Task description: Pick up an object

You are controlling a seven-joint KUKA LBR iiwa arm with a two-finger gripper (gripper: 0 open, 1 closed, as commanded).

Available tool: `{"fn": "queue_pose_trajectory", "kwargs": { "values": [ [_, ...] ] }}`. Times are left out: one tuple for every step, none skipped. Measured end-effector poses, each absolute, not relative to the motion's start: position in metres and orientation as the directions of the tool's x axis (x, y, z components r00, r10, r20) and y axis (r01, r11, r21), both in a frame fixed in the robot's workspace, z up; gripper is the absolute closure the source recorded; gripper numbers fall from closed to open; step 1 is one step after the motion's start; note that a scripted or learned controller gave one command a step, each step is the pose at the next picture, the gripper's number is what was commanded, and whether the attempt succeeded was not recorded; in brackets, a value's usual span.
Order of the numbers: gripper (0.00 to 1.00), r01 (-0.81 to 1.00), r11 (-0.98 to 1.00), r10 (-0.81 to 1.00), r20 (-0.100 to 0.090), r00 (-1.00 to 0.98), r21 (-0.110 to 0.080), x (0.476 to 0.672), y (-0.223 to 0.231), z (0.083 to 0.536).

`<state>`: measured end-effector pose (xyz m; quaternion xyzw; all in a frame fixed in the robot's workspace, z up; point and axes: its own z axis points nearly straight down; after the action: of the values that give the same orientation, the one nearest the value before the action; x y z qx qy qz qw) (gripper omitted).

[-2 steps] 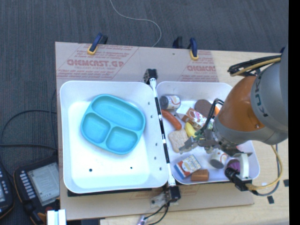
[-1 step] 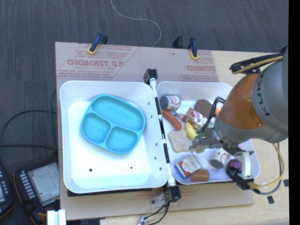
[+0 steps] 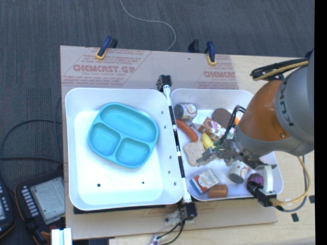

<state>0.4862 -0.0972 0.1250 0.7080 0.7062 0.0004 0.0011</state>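
Two white bins sat side by side on the bench, and the left bin (image 3: 82,188) had just a blue divided plate (image 3: 123,135) in it, so all the pickable stuff was crowded into the right bin (image 3: 240,92). The gripper (image 3: 210,152) was down low over the middle of that pile, right by the slice of toast (image 3: 193,152) and a yellow piece (image 3: 207,140), with an orange hot dog (image 3: 187,130) just beside those. Honestly couldn't tell if it was apart or pinched on anything, too dark and small against the clutter. My guess was it was lining up a grab on the toast or the yellow bit. To do that well I'd have wanted it centred over one item so nothing else got pinched along, coming straight down, closing firmly, then lifting slowly. The little packet (image 3: 207,178) near the front edge looked easier, sitting more on its own.
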Motion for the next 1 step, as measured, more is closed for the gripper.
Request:
{"fn": "queue_pose_trajectory", "kwargs": {
  "values": [
    [0.0,1.0,-0.001,1.0,0.0,0.001,0.0,0.484,-0.0977,0.0872]
  ]
}}
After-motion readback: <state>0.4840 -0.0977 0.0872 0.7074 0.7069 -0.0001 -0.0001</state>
